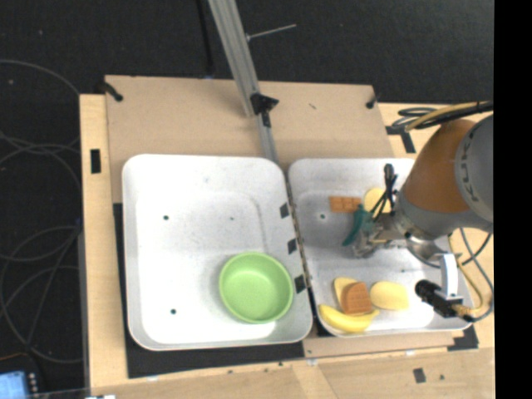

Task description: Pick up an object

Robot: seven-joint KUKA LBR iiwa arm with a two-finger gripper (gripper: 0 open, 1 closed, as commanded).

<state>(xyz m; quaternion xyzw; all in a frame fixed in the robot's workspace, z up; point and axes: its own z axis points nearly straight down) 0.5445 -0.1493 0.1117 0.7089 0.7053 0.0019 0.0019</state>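
Note:
My gripper (362, 241) is low over the middle of the right bin (316, 181), with the arm coming in from the right. A slim teal-green object (359, 223) lies right against the gripper's left side, and I cannot tell whether it is held. A small orange block (342, 204) lies just up and left of it. A yellow rounded object (375, 199) is partly hidden behind the wrist. Along the bin's front edge lie a banana (345, 319), a brown piece (357, 298) and a yellow lemon-like object (391, 295).
A green bowl (256, 286) sits in the front right corner of the left bin (166, 189). A slanted metal pole (237, 52) rises behind the two bins. The bench's cardboard surface (199, 115) lies beyond the bins.

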